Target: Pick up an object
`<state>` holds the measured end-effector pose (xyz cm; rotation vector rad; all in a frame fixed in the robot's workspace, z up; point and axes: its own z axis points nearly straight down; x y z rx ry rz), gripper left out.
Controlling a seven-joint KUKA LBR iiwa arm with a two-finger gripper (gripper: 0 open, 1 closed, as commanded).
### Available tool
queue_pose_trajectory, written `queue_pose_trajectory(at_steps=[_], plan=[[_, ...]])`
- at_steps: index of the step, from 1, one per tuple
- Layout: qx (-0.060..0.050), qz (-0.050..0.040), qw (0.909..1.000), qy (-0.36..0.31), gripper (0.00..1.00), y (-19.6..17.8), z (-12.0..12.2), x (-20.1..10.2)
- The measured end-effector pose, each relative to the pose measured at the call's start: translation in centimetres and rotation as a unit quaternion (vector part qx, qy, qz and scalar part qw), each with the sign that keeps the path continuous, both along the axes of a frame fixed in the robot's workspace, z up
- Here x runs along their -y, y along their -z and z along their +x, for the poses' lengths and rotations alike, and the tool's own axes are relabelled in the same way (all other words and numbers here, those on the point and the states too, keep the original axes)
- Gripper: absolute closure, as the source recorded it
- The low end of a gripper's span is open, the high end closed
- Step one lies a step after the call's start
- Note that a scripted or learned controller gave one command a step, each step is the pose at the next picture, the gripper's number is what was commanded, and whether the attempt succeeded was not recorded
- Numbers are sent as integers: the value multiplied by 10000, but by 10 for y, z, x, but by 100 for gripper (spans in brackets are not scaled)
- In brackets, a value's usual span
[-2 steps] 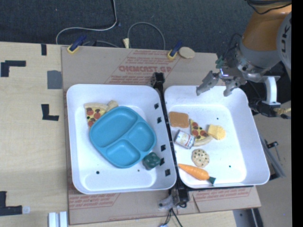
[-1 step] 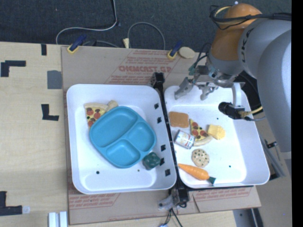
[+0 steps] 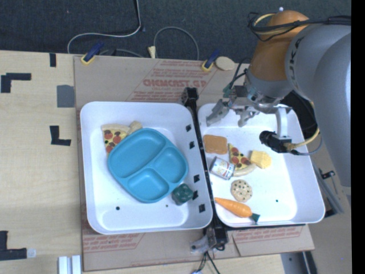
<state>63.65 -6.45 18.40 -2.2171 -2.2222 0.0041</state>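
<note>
A pale wooden counter carries a printed cardboard sheet and, on it, two shallow white plastic bins side by side. The grey arm, smooth and rounded with an orange band above the wrist, reaches in from the right and hangs over the far end of the right bin. Its gripper points down at bare bin floor, jaws spread apart with nothing between them.

The left bin holds a glossy blue divided plate with three rounded compartments. A pizza slice dotted with red rounds is partly tucked under the plate's far-left edge, and a small dark green lumpy object touches its near-right corner.

In the right bin, toy foods cluster near the dividing wall: a tan bread slice, a second small pizza wedge, a yellow cheese block, a short silvery can lying on its side, a round speckled cookie and a tapered orange carrot with a green tip, nearest the front rim.
</note>
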Motion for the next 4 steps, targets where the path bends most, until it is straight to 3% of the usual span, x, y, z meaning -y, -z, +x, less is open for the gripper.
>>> queue_pose_trajectory(at_steps=[1,2,3,4], plan=[[1,-3,10000,14,0,0,-23,0],[-34,-6,10000,24,0,91,-36,37],[28,-6,10000,11,0,58,-13,58],[21,-16,10000,-1,0,100,-14,29]])
